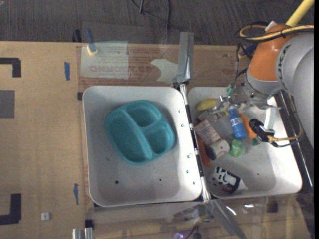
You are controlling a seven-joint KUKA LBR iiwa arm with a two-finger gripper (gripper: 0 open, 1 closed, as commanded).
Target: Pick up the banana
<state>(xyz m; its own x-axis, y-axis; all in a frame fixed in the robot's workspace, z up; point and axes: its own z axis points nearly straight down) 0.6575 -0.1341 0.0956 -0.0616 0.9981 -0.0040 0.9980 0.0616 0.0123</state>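
camera view: small yellow curved banana lies in the right bin; jaws' state cannot be told.

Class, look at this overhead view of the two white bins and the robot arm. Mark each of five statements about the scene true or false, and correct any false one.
1. The teal divided plate lies in the left bin. True.
2. The banana lies on the teal divided plate. False: it lies in the right bin, near its upper left corner.
3. The blue bottle is in the same bin as the banana. True.
4. The arm reaches over the left bin. False: it is over the right bin's upper part.
5. The black-and-white item lies near the right bin's lower edge. True.
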